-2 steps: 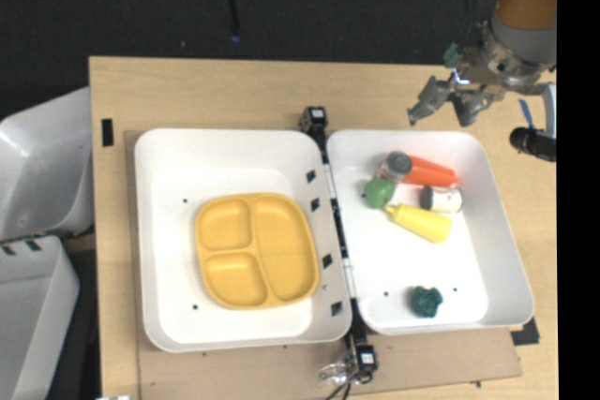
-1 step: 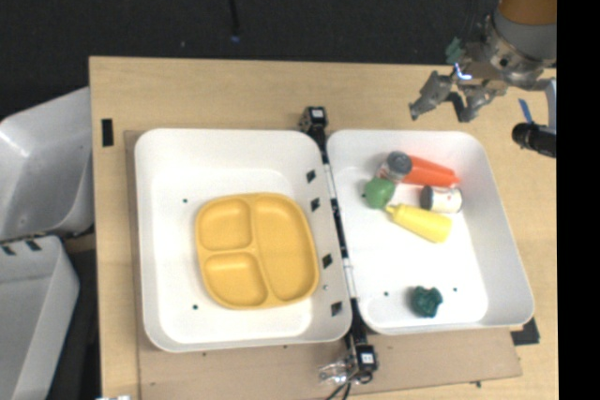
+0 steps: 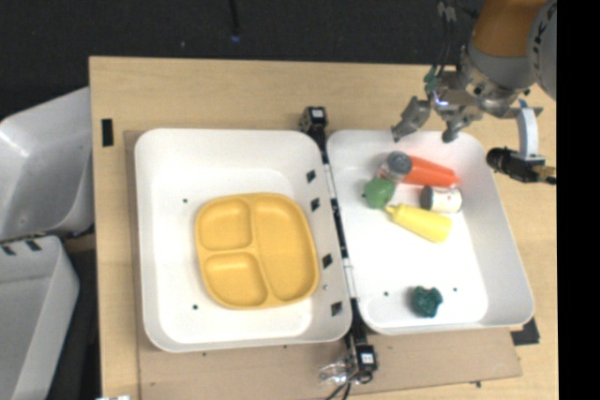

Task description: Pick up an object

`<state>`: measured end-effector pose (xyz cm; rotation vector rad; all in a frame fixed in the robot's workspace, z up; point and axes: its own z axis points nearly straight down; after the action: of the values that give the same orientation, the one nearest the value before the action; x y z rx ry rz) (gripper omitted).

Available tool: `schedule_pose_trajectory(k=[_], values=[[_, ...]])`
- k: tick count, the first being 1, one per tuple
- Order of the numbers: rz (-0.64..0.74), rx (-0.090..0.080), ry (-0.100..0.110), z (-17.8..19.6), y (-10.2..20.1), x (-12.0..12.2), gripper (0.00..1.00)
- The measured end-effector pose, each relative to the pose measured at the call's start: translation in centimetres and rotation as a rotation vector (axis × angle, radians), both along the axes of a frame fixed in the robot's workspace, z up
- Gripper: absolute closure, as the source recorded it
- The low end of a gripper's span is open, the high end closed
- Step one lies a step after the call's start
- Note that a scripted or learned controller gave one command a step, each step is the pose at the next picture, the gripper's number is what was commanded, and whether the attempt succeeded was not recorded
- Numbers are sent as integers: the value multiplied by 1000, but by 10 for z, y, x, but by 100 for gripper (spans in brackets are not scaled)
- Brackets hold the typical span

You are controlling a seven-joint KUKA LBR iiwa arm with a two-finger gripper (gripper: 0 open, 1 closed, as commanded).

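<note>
Nearest me: teal lump (image 3: 426,300) near front edge of right bin (image 3: 487,281), apart from other items. Left bin (image 3: 169,295) beside it carries yellow three-compartment plate (image 3: 255,249). Mid right bin, cluster: yellow bottle (image 3: 421,221) on its side; just behind it small black-and-white piece (image 3: 441,200); green object (image 3: 379,192) to camera-left; orange carrot-like item (image 3: 429,170) with grey cap piece (image 3: 399,164) at its end. Farthest: jaws (image 3: 433,120) at bin's back rim, spread apart, I see nothing between them. Worktop (image 3: 187,89) light wood.
</note>
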<state>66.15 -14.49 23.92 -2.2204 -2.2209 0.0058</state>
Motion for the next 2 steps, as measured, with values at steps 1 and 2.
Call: schedule_pose_trajectory(k=[1, 2], values=[[1, 0, 1, -62, 5, 0, 0], [-1, -1, -3, -104, -1, -5, 0]])
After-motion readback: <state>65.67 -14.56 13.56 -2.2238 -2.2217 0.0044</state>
